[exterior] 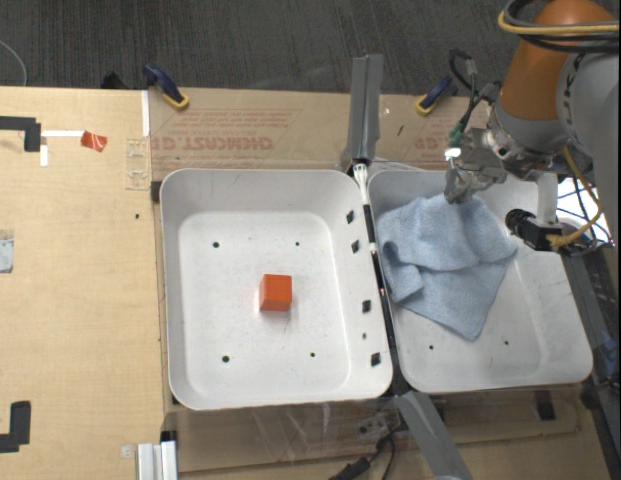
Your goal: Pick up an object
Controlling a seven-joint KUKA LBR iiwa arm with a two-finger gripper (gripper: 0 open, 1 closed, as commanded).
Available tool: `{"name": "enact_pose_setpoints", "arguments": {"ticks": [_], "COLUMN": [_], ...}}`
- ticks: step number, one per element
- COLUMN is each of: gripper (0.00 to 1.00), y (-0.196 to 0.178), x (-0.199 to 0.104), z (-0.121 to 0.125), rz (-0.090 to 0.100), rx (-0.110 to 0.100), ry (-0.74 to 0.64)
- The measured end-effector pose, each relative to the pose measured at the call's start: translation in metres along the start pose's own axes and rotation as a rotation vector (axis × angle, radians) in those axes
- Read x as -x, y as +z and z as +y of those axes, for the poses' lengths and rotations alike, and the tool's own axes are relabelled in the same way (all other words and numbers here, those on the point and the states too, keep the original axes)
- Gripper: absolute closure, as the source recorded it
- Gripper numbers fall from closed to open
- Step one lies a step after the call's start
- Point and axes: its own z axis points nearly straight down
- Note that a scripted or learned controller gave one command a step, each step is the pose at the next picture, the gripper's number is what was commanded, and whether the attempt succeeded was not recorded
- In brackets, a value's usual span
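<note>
A light blue cloth (pixel 445 263) lies crumpled in the right bin (pixel 550 348), spreading from the bin's left wall toward its middle. Its upper edge rises to a peak at the back of the bin. My gripper (pixel 458 190) comes down from the grey arm with the orange band and meets that peak. Its fingers are shut on the cloth's top edge. A small orange-red cube (pixel 276 293) sits alone near the middle of the left bin (pixel 190 268), far from the gripper.
A grey divider post (pixel 365 108) stands behind the seam between the bins. Blue and yellow clamps (pixel 166 85) hold the cardboard backing. The wooden bench (pixel 60 268) extends to the left, with a small red tag (pixel 93 141) on it. Cables hang beside the arm (pixel 575 223).
</note>
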Motion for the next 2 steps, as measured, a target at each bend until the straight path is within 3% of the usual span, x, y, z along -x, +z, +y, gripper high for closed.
{"name": "enact_pose_setpoints", "arguments": {"ticks": [1, 2], "gripper": [1.0, 1.0], "y": [-0.007, -0.007], "x": [-0.011, -0.039], "z": [-0.005, 0.007], "rz": [0.0, 0.0], "rx": [0.0, 0.002], "ry": [-0.19, -0.225]}}
